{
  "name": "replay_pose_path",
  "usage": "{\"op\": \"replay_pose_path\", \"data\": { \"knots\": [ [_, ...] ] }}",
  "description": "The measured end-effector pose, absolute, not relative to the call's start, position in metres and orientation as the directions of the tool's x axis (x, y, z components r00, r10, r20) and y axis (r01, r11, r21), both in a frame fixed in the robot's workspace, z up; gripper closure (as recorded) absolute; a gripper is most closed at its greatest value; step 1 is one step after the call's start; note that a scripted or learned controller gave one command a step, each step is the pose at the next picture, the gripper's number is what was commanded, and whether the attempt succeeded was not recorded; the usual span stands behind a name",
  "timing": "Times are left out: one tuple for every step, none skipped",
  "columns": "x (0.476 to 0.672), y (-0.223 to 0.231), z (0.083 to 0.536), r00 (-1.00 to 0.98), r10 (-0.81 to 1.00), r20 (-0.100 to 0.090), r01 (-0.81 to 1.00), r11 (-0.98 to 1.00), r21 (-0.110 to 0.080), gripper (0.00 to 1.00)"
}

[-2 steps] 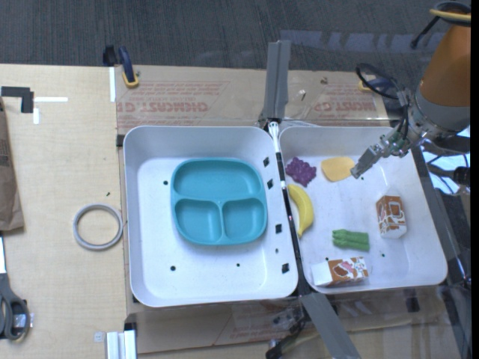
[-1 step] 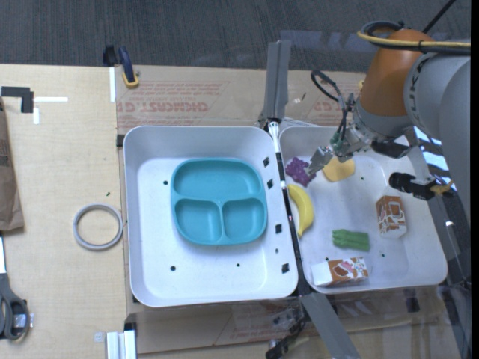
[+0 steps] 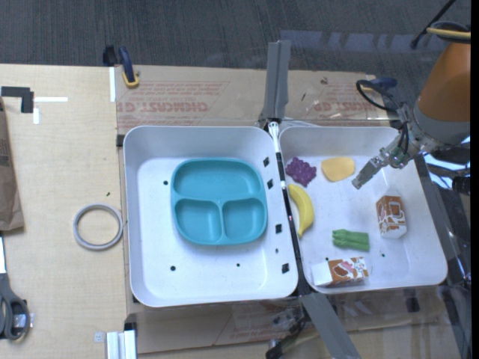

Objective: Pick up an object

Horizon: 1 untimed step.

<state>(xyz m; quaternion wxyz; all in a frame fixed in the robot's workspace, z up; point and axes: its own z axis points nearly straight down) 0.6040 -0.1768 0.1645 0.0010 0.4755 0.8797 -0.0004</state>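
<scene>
Yellow chip (image 3: 337, 168) lies just beside the low-angled gripper (image 3: 364, 175).

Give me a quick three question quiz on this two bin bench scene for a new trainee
1. True or false: the teal divided plate lies in the same bin as the banana.
2. Which item lies closest to the gripper: A) yellow chip-shaped piece, B) green vegetable, C) purple grapes?
3. How many small cartons are in the right bin?

Key: 1 false; 2 A; 3 two, one standing and one lying.
</scene>
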Motion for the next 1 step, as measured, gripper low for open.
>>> {"op": "replay_pose_path", "data": {
  "knots": [
    [0.6209,-0.1557,0.1494,-0.334,0.943,-0.001,0.943,0.334,0.0,0.0]
  ]
}}
